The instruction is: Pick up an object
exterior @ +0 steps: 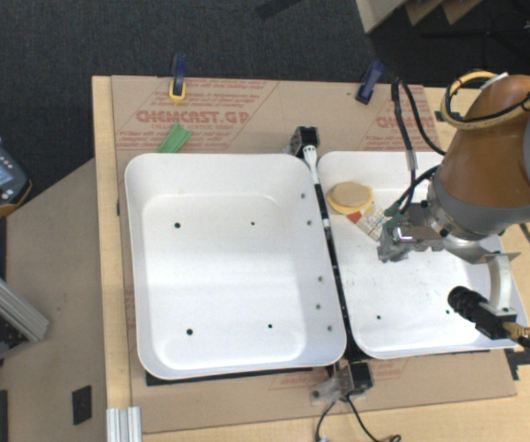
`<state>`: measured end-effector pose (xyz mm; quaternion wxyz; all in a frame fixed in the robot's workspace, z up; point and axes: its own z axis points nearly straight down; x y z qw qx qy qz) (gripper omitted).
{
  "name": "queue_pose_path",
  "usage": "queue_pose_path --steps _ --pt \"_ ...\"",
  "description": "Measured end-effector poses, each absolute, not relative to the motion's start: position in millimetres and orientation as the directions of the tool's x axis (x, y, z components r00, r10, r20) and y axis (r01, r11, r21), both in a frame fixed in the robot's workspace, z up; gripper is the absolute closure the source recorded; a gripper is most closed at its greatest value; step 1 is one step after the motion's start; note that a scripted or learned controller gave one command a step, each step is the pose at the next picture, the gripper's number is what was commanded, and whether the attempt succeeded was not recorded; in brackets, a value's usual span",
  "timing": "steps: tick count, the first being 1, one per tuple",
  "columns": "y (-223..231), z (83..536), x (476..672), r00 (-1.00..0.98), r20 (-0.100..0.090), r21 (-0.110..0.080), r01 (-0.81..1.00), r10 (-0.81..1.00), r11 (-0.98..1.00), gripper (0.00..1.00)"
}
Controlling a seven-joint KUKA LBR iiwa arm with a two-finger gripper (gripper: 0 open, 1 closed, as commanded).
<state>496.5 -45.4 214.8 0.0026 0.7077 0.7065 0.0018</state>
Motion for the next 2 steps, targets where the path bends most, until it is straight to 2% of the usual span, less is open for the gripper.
queue_pose_path --steps 2 --pt "-45.4 234.7 497.7 0.002 -0.002 0.01 1.0 1.0 -0.002 1.0"
